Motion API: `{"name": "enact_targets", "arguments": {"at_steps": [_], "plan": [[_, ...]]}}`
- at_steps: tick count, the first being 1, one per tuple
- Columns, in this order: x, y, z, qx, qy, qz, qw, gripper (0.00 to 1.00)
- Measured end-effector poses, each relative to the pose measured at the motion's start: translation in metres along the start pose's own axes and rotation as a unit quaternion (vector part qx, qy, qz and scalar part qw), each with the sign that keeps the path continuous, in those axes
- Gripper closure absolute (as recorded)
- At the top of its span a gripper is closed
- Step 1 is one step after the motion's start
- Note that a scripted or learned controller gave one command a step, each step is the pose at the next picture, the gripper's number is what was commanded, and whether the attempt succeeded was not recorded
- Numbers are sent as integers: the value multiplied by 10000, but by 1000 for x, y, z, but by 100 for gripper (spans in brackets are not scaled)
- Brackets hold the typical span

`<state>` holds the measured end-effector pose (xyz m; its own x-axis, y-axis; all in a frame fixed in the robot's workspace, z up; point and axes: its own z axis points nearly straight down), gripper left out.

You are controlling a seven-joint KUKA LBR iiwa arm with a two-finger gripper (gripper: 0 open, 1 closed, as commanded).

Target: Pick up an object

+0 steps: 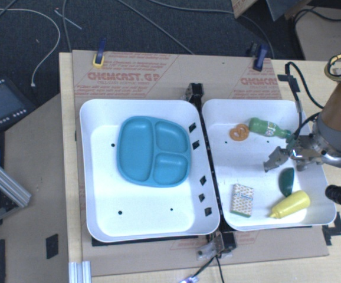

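Gripper [275,160] low in right bin [217,175] — seemingly empty — near green bottle [267,127], pretzel [239,132].

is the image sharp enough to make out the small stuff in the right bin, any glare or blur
Camera view: lighting is even and soft, with the white right bin bright but not blown out; the pretzel, green bottle and yellow bottle are readable, slightly soft; the gripper is a little blurred; faint shadows sit under the blue divided plate.
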<state>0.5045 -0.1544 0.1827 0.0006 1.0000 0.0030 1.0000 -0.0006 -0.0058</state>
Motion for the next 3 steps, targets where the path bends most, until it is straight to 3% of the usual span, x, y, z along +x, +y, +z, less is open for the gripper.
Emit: {"name": "enact_targets", "arguments": {"at_steps": [2, 3], "plan": [[1, 7, 98, -4, 0, -2, 10000, 0], [1, 8, 84, -31, -6, 0, 10000, 100]]}}
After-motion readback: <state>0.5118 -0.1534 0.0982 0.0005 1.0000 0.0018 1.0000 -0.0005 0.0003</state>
